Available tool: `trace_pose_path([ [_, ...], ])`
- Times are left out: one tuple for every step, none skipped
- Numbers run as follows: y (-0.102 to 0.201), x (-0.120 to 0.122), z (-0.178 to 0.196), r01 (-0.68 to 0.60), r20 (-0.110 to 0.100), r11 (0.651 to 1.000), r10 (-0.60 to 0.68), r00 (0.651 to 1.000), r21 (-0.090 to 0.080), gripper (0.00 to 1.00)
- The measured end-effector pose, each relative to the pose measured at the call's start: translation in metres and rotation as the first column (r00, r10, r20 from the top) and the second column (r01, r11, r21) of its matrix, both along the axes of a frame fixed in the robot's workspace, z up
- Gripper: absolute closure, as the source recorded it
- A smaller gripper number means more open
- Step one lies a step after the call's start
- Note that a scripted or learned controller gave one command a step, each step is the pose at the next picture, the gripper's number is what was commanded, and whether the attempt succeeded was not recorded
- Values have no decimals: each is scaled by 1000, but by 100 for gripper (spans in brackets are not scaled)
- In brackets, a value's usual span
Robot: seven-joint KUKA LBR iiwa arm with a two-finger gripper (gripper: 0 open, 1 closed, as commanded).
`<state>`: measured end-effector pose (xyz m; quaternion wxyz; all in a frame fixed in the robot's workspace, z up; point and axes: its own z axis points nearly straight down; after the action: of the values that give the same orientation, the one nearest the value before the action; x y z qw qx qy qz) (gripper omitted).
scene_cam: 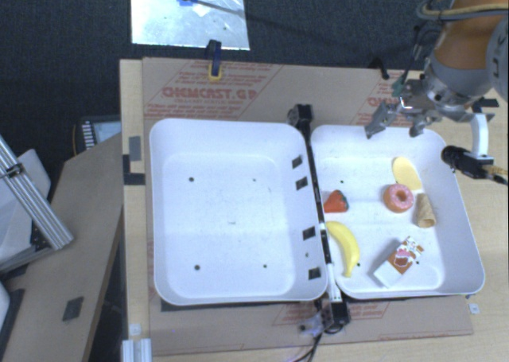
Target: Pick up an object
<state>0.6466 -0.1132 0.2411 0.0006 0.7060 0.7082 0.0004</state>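
The left bin (231, 217) offers a wide bare floor with open room on all sides. In the right bin (358, 177) the far half of the floor lies free, under the gripper (395, 124) hanging over its far rim with fingers spread. The near half is crowded: a banana (344, 246) and a red piece (336, 202) sit close to the divider (314, 201); a doughnut (398, 198), a yellow slice (406, 170) and a cone (425, 210) cluster by the right wall; a small box (400, 261) lies near the front rim. A lane runs between the banana and the doughnut.

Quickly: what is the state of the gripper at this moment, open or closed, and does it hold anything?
Gripper: open, fingers spread, holding nothing; it hangs above the far edge of the right bin.
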Motion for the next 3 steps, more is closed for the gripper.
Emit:
trace_pose_path([
  [-9, -61, -135, 5, -14, 1000, -5, 1000, 3, 0],
  [-9, -55, -116, 4, 3, 1000, -4, 1000, -1, 100],
  [32, -12, -156, -6, 2, 1000, 5, 1000, 1, 100],
])
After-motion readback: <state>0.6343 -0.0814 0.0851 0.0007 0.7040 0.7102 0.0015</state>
